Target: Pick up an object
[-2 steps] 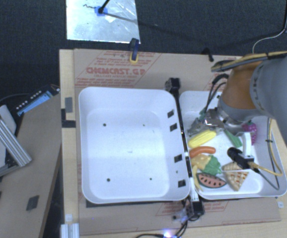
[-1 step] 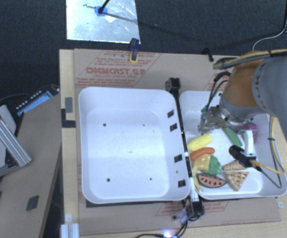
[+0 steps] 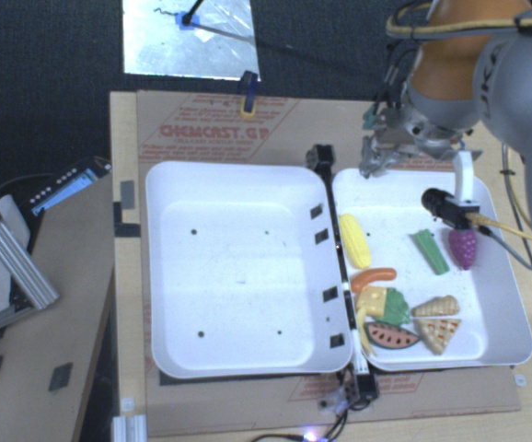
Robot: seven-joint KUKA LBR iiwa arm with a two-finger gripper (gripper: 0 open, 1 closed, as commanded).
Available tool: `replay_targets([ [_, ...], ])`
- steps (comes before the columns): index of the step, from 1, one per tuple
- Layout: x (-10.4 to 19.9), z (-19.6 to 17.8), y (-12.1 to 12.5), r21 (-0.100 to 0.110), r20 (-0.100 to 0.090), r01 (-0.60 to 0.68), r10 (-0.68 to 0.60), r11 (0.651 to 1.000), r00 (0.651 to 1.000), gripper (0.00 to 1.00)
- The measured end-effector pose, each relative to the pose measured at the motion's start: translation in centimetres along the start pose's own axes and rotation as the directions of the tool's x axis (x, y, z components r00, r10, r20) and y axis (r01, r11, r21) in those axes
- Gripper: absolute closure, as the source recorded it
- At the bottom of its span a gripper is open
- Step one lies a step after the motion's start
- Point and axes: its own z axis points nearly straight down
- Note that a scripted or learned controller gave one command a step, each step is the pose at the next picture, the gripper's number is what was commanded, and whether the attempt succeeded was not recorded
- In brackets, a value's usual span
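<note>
- The gripper (image 3: 374, 166) hung over the far edge of the right bin (image 3: 503, 288); I could not tell if it was wide or narrow.
- The toy food lay nearer, like the corn (image 3: 354, 238).
- Packed pieces, like the watermelon slice (image 3: 392, 335), could slip or block a grab.

The grey arm with the orange band above its wrist (image 3: 468, 44) enters from the upper right of the camera view. The wrist is angled downward and to the left. The metallic two-finger tool (image 3: 374, 166) points down, its tips at the far edge of the right-hand bin. Yellow-sheathed cabling loops around the orange band.
</note>
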Motion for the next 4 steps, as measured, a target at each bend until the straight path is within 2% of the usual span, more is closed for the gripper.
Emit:
replay_targets([
  [1,7.8,-8.2,-0.9,0.009,-0.002,0.0,0.0,1.0,1.0,1.0],
  [2,13.2,-14.7,-2.8,0.013,-0.003,-0.002,0.002,1.0,1.0,1.0],
  [3,18.5,-22.4,-2.2,0.011,-0.003,-0.003,0.003,1.0,1.0,1.0],
  [4,23.0,-27.3,-1.2,0.013,-0.002,-0.005,0.005,1.0,1.0,1.0],
])
